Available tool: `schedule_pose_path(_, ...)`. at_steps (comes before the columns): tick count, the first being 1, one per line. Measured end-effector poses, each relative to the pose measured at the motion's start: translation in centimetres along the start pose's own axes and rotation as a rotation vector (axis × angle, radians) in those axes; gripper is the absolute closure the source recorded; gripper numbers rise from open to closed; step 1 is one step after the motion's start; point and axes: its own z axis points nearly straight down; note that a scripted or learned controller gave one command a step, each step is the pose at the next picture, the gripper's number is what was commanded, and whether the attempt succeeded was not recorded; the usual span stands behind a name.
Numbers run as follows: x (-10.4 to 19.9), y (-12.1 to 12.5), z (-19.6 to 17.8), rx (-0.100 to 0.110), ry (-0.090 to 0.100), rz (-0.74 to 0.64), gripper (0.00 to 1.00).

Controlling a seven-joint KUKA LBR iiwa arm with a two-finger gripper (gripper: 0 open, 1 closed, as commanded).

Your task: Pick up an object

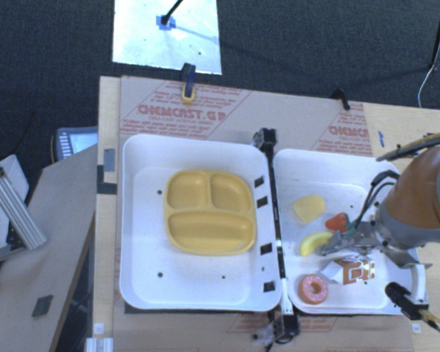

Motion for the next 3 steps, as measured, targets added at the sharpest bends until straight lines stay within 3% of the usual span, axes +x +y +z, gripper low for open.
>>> schedule_pose_path(1, 0.0, 0.0, -1.2, -0.001, 0.000, 0.001, 1.00)
schedule_pose_path(3, -0.5, 1.8, -12.4, -0.007, -0.002, -0.003, 1.00)
